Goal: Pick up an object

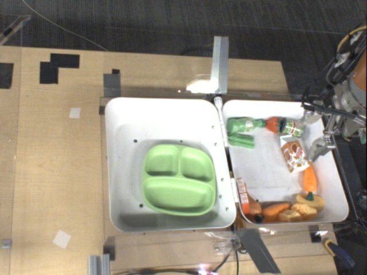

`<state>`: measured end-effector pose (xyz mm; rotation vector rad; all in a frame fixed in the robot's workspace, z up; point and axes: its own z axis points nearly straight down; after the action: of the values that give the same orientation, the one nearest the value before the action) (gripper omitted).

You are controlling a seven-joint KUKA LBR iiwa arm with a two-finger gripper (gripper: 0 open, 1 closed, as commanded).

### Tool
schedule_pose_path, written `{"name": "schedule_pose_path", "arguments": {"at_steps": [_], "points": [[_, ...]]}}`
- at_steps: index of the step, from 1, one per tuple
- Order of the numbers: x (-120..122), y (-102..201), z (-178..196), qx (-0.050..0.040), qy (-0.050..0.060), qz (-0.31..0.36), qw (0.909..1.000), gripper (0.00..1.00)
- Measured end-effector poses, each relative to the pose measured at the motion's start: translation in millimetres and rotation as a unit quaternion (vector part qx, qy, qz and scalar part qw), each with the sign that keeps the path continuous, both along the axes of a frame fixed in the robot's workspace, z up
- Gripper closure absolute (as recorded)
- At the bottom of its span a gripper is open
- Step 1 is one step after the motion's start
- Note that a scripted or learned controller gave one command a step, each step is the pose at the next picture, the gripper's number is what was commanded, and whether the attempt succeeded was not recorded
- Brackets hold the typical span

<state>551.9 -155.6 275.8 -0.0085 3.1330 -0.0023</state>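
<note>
Objects for picking sit heaped in my right bin [269,179]: my pincer [322,145] hangs at its far right rim, apparently carrying nothing, and I cannot tell how wide it stands. Just left lies a snack packet [293,154], an orange carrot [309,179] nearer. Green bottle [243,125] lies far left. Left bin [123,125] carries a green tray [179,178], likely a drop spot.

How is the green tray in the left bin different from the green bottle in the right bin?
The green tray is broad, flat and pale green, split into three compartments; the green bottle is far smaller, darker green and rounded. The tray lies alone in the middle of the left bin; the bottle lies on its side near the top edge of the right bin, close to other items. Both are green.
</note>
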Motion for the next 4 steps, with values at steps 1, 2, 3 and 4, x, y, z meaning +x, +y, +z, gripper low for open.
{"name": "schedule_pose_path", "arguments": {"at_steps": [1, 2, 3, 4], "points": [[-22, -37, -122, 0.0010, 0.004, 0.053, 0.9986, 0.00], [-53, -25, -185, -0.0026, -0.005, 0.050, 0.9987, 0.00], [-44, 64, -184, -0.0026, -0.007, 0.172, 0.9851, 0.00], [32, 26, -186, -0.0034, -0.003, 0.295, 0.9556, 0.00]]}}
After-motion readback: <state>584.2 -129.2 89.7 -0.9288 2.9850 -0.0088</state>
